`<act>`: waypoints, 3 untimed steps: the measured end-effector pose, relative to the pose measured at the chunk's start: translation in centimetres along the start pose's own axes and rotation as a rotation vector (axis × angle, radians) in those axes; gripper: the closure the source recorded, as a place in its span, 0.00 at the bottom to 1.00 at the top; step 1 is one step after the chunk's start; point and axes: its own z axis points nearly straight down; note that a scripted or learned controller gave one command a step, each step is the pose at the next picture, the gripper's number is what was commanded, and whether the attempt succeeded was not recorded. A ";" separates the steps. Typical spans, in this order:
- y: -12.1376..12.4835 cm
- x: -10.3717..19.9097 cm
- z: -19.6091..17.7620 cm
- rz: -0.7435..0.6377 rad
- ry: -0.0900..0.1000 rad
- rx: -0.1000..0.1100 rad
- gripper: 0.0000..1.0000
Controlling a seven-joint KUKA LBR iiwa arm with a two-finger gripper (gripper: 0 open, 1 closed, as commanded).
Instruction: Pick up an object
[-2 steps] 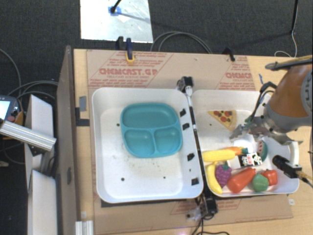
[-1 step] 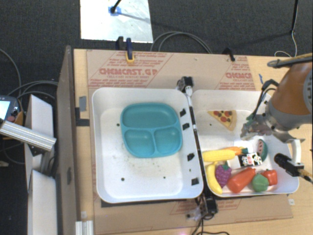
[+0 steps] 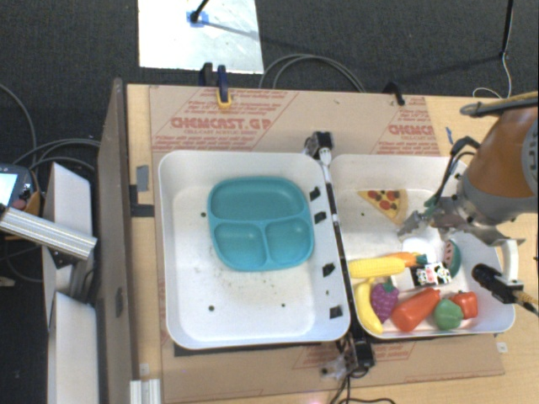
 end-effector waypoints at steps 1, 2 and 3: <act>7.4 7.2 -1.8 -0.011 0.006 0.006 0.00; 8.0 2.7 3.6 0.003 0.003 0.014 0.00; 7.2 6.7 3.6 -0.005 0.005 0.014 0.00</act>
